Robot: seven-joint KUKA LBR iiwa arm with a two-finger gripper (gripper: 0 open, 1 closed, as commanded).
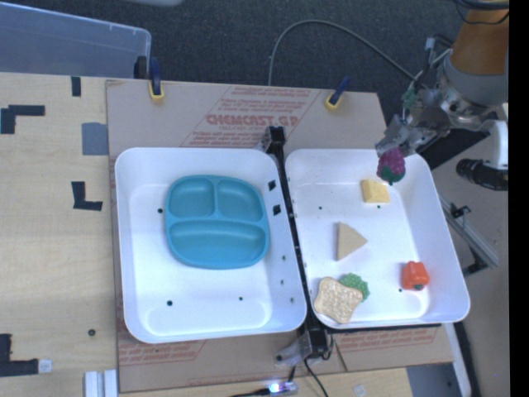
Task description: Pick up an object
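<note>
My gripper hangs over the far right corner of the right bin, shut on a purple bunch of grapes that dangles just below the fingers, above the bin floor. Under and a little left of it lies a yellow cheese block. Further into the bin sit a tan wedge, a piece of toast with green broccoli against it, and a red-orange pepper near the right wall.
The left bin holds a blue divided plate. A black divider runs between the bins. A cable arcs over the cardboard behind them, and yellow clamps pin the board's far edge.
</note>
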